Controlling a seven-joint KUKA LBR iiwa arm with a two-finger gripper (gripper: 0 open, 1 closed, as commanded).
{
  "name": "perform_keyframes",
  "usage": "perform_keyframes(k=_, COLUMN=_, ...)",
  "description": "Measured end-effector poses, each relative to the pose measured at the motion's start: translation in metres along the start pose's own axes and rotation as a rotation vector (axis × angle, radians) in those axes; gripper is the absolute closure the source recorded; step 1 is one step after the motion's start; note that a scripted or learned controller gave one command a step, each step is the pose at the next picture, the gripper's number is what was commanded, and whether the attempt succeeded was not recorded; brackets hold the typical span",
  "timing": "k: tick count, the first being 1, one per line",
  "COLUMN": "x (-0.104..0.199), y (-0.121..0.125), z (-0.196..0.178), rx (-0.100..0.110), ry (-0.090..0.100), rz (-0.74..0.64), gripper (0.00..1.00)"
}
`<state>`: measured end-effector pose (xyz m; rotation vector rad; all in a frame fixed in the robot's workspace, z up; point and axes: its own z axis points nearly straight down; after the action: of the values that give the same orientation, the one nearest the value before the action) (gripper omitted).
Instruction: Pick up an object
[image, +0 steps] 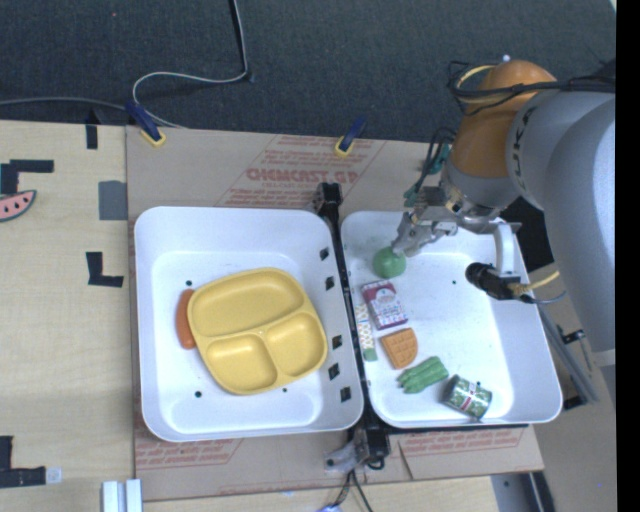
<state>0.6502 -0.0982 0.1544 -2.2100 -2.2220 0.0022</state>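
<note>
Green ball (389, 264), small and probably light, liable to roll, lay near the right bin's (520, 345) far-left corner just below the gripper (410, 244); finger spread could not be told; best pinched across its middle.

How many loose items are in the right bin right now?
5: a green ball at the gripper, a maroon packet mid-bin, an orange waffle piece below it, a green pea pod, and a can near the front corner.
</note>
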Motion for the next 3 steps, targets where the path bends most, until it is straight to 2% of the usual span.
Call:
perform_keyframes(k=1, x=0.0000, y=-0.0001, z=0.0001, rx=0.000, ry=0.000, rz=0.000, gripper=0.00)
perform_keyframes(k=2, x=0.0008, y=-0.0001, z=-0.0092, rx=0.001, ry=0.002, rz=-0.001, gripper=1.00)
perform_keyframes(k=3, x=0.0008, y=-0.0001, z=-0.0091, rx=0.001, ry=0.002, rz=-0.001, gripper=0.00)
